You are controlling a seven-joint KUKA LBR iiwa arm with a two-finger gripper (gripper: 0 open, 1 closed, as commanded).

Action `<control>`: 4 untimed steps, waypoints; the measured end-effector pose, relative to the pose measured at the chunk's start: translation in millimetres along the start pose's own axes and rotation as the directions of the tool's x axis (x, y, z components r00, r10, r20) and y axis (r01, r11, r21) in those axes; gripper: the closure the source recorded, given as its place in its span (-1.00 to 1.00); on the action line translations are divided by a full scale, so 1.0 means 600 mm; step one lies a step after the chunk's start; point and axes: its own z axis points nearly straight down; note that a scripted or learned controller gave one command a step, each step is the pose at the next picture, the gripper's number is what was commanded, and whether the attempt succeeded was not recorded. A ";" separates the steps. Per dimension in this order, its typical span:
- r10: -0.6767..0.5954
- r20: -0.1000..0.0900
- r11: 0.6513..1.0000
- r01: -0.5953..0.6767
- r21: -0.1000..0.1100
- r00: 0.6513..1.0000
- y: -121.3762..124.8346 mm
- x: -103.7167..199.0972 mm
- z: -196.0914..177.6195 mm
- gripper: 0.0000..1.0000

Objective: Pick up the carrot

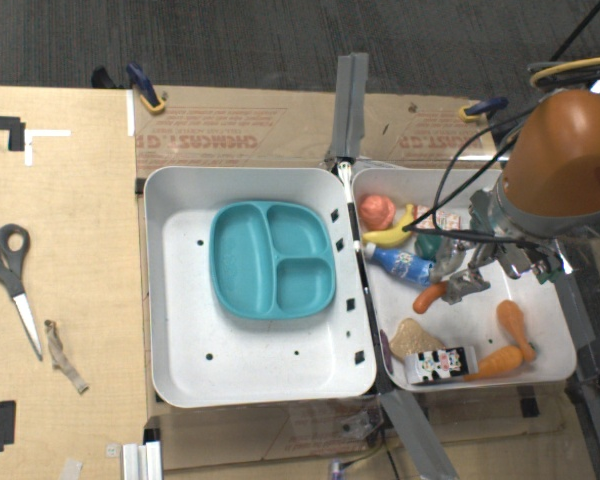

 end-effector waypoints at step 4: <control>-0.439 0.001 0.899 0.439 0.000 0.899 -0.157 0.114 -0.143 1.00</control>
